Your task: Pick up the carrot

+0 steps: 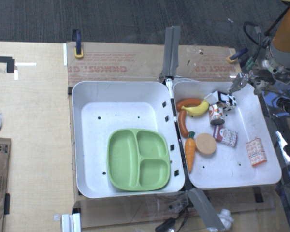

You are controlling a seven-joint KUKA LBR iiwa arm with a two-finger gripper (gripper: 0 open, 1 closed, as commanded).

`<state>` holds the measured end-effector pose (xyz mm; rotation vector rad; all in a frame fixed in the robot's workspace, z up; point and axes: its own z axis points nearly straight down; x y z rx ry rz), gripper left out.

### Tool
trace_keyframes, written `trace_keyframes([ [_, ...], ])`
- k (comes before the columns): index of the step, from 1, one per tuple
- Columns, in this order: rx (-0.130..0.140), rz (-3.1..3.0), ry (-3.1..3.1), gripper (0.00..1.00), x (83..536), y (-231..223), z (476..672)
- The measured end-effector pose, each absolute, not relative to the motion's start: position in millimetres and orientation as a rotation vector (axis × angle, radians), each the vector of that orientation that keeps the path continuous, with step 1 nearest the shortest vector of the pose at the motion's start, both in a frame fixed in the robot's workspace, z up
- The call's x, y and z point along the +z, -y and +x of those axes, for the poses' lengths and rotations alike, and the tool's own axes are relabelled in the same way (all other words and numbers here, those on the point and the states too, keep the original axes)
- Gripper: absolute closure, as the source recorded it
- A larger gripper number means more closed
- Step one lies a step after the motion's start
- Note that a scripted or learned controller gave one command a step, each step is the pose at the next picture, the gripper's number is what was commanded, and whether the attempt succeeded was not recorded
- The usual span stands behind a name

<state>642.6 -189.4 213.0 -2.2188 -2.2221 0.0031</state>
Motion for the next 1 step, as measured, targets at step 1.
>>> trace_keyframes([
  [1,-0.005,-2.349,2.074,0.00,99.1,208.9,534.1],
])
